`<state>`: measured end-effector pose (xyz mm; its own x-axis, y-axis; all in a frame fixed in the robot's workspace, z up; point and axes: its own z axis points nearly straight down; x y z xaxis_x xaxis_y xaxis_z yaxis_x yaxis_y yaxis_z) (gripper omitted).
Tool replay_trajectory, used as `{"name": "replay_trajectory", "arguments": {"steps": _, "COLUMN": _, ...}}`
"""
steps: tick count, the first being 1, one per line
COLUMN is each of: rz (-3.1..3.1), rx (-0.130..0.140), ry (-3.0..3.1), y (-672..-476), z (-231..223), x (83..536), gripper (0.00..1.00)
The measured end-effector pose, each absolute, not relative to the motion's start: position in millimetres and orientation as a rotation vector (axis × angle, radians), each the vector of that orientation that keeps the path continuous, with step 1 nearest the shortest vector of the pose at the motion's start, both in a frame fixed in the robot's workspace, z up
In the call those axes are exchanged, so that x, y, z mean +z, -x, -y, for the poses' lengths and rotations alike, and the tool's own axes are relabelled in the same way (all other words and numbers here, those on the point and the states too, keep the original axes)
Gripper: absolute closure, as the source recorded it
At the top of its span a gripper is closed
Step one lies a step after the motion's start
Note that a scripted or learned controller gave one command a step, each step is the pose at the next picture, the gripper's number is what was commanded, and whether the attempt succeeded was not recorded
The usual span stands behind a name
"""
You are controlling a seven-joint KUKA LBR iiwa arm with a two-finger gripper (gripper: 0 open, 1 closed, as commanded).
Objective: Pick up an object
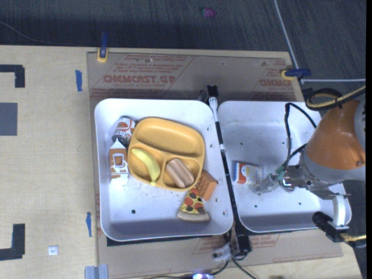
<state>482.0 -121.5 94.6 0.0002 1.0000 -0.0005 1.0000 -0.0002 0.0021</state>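
Pincer (268, 185) beside upright carton (245, 172)

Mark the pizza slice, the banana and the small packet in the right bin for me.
pizza slice (193, 207): camera view, on its topped middle.
banana (148, 165): camera view, on the middle of its curve, in the yellow divided plate (168, 133).
small packet (245, 172): camera view, on its white face with the orange edge.

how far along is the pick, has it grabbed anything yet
Done: the arm has reached into the right bin, its gripper low beside the small white and orange packet. In hand: nothing visibly held; the packet lies on the bin floor. Left: grasp and lift. The yellow divided plate and pizza slice sit in the left bin.
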Motion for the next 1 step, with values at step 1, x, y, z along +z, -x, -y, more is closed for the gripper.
{"name": "replay_trajectory", "arguments": {"steps": 1, "rz": -2.202, "rx": 0.001, "ry": -2.217, "y": -481.8, "z": 102.4, "x": 89.5, "gripper": 0.00}}
